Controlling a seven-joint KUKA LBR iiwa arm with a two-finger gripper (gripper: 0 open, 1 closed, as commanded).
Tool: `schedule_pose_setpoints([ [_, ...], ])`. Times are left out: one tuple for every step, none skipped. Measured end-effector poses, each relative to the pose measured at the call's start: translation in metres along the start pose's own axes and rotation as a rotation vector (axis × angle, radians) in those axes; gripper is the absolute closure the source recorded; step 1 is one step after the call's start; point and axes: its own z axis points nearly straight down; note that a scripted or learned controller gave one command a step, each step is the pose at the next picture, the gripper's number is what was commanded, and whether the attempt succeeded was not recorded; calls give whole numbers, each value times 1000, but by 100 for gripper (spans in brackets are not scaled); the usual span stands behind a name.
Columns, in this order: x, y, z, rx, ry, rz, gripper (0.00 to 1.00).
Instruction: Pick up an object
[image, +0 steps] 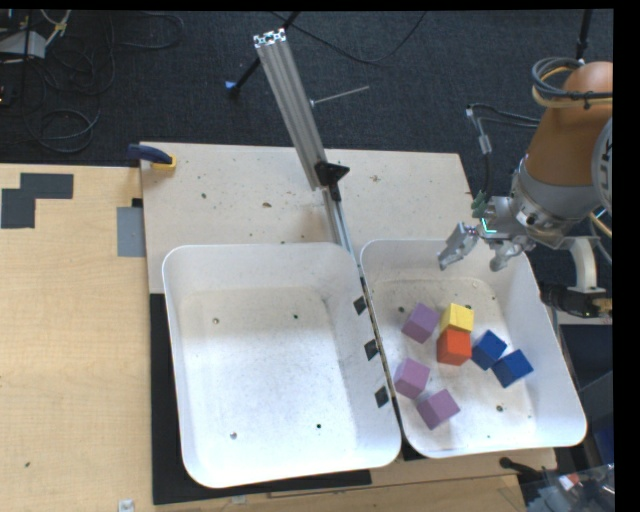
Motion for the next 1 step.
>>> schedule_pose_setpoints([
  [0,1,-3,-4,-1,-1,0],
])
